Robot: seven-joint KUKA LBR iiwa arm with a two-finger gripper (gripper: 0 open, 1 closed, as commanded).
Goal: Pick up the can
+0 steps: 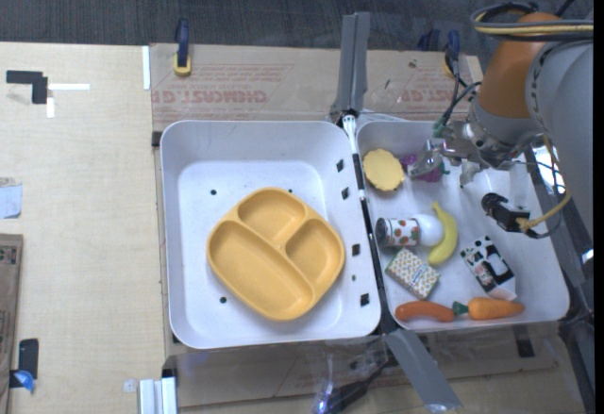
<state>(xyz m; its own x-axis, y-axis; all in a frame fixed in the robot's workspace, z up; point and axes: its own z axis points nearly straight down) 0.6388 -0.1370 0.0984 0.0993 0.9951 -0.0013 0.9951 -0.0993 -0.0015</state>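
Right bin [557,289], can [398,232] ungrasped

Left bin [179,214] carries a yellow divided plate [275,254], tilted across its floor. Right bin [547,294]: a round yellow disc [384,170] by the divider, a banana [444,235] mid-bin, a patterned packet [412,273] below it, two carrots [425,312] [494,308] along the near wall, a black-and-white toy [487,265].

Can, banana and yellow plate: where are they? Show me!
can [400,231], camera view, on its spotted side as it lies in the right bin.
banana [444,235], camera view, on the middle of its curve.
yellow plate [275,254], camera view, on the ridge between its compartments, left bin.
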